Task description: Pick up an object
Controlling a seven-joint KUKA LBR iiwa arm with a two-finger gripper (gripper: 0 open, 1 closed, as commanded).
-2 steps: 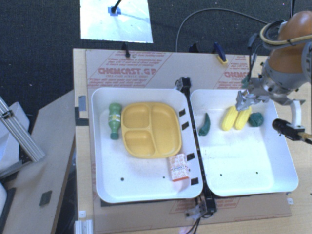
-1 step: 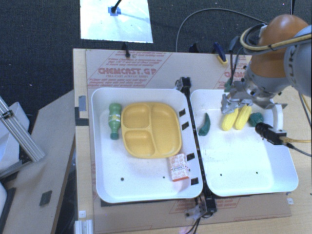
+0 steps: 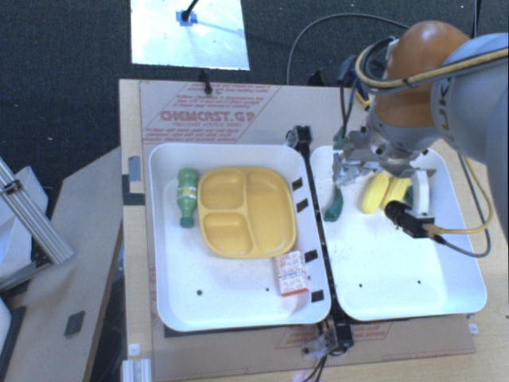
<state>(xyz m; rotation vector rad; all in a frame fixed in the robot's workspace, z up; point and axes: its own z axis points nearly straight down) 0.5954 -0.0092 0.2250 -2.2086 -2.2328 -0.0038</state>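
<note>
The yellow banana-shaped toy (image 3: 375,192) lies in the right bin (image 3: 445,293), in its far half and a little left of centre, and it looks the likeliest thing for the arm to take, since the gripper (image 3: 350,168) hangs low just to its left, with the grey arm (image 3: 477,78) and its orange band (image 3: 413,70) reaching in from the right directly above it; whether the jaws are spread or closed cannot be told, because the wrist and its cabling cover them, and nothing is seen clamped in them; a dark green curved piece (image 3: 333,205) lies just left of the yellow toy, against the bin's left wall, and a white object (image 3: 421,191) lies just right of it, so the three sit crowded together where a descending grasp could well nudge a neighbour; a black-ended cable (image 3: 413,221) trails across the bin near these things, slack because it follows the wrist; the left bin (image 3: 171,293) holds a yellow divided plate (image 3: 242,211) near its middle, a green bottle (image 3: 187,197) lying just left of the plate, and a small red and white packet (image 3: 292,274) touching the plate's near right corner; these lie well apart from the gripper, and so seem outside this attempt; the pick appears not yet made.
</note>
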